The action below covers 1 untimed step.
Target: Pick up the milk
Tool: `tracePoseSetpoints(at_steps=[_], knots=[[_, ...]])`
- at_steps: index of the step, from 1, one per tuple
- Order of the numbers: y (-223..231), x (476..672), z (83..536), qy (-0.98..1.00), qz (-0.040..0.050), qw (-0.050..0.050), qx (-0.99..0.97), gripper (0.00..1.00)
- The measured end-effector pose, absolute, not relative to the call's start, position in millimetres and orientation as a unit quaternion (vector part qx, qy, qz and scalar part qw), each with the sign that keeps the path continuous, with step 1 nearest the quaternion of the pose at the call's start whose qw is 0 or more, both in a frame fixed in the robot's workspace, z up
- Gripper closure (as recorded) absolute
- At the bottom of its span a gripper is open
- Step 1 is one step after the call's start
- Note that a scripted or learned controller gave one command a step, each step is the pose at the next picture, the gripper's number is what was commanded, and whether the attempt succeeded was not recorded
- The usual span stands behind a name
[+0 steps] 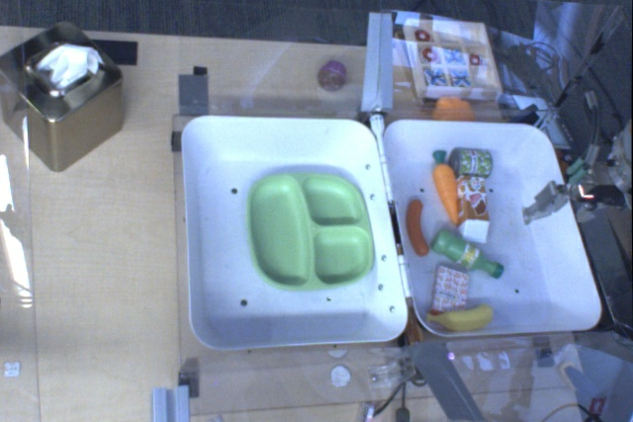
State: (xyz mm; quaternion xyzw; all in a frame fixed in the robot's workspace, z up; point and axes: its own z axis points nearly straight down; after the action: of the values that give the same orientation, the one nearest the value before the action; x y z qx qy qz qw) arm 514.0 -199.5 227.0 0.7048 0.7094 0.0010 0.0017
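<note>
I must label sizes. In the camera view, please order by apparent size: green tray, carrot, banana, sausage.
1. Green tray, by far the largest.
2. Carrot and banana: these look about alike, so I do not rank them.
3. Sausage, slightly smaller and thinner.

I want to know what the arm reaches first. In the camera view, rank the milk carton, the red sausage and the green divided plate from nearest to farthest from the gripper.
1. Milk carton, middle of the right bin, closest to the gripper at that bin's right side.
2. Red sausage, by the right bin's left wall.
3. Green divided plate, in the left bin.
</note>
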Motion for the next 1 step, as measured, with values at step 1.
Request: tracePoseSetpoints(at_steps=[1], knots=[[-186.4, 502.8, 288.7, 0.660, 0.0019, 0.004, 0.751, 0.00]])
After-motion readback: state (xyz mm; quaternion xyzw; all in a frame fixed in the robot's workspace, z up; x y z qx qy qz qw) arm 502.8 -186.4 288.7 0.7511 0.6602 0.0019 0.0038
